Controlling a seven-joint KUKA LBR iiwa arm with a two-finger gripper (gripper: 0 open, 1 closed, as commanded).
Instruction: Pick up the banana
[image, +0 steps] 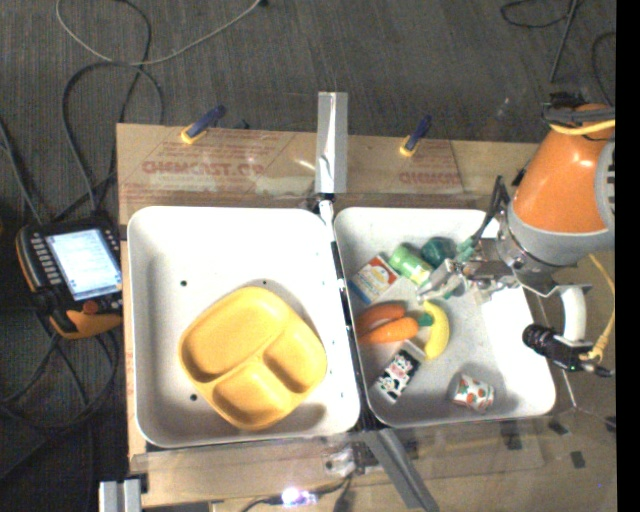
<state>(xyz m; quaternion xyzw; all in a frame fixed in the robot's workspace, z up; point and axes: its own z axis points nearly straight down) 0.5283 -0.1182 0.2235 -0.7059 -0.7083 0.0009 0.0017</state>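
The banana (437, 330) lies in the right bin (520, 395), at about 7 o'clock from the claw (447, 281) and just below it, touching the carrot (388, 327). I cannot tell how far the claw is open. The banana is smooth, yellow and curved; the carrot is orange and tapered. The left bin (160, 300) holds a glossy yellow divided plate (254, 354).

We see dark grey carpet (200, 60) strewn with cables (100, 70), a brown board (230, 165), and a lit pendant (72, 265).
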